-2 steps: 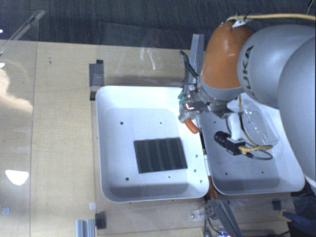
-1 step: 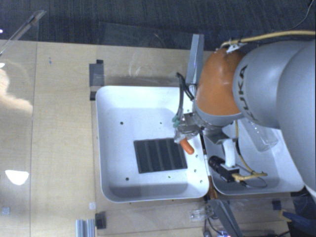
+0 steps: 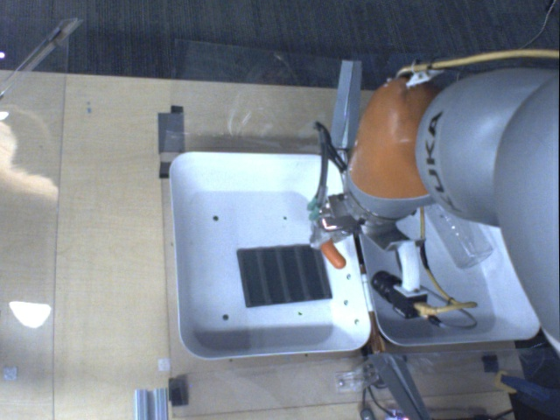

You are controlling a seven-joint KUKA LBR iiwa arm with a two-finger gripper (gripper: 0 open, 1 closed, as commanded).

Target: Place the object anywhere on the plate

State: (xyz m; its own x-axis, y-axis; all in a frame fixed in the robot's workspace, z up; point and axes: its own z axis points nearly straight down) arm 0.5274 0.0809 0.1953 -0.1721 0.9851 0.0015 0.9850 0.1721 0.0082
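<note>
Hovering low over the left bin [image 3: 210, 201], the claw [image 3: 329, 233] is placed near that bin's right wall, with the arm [image 3: 455, 129] reaching in over the right bin [image 3: 516, 322]. A small orange object [image 3: 333, 255] is seen directly under the claw tip, touching it or very nearly so. The object sits just beside the upper right corner of the dark ribbed plate [image 3: 284, 276], which lies flat on the bin floor. Whether the object rests on the plate's edge or just off it cannot be told at this slant. Whether the claw is apart or clamped on the object cannot be told either, since the tip is small and partly masked by the wrist.

The step in hand is judged to be the carry or the set-down, close to the end of the task, as the object is already at the plate's corner. If the object is held, a short shift toward the plate's middle is called for, then a lowering and a release. If it is not held, a fresh grasp is needed first. Care is called for near the bin wall, and a rounded object may roll along the ribs once it is let go.
</note>
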